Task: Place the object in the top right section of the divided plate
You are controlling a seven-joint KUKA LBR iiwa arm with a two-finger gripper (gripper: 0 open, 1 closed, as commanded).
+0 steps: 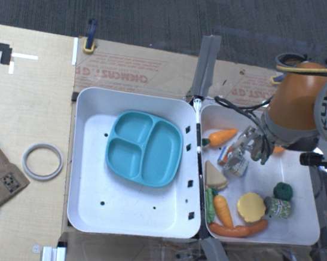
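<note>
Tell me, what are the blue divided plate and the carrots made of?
The divided plate looks like moulded plastic: even turquoise colour with a soft sheen. The carrots look like plastic toy food, evenly orange and smooth, though this view leaves that open.

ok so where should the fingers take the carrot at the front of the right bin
Probably across the middle of the carrot, coming straight down from above. It lies flat and slopes from upper left to lower right, thick enough mid-body. Close across its narrow width, though room is tight: the green pod hugs its left side and the sausage lies just below its tip.
</note>
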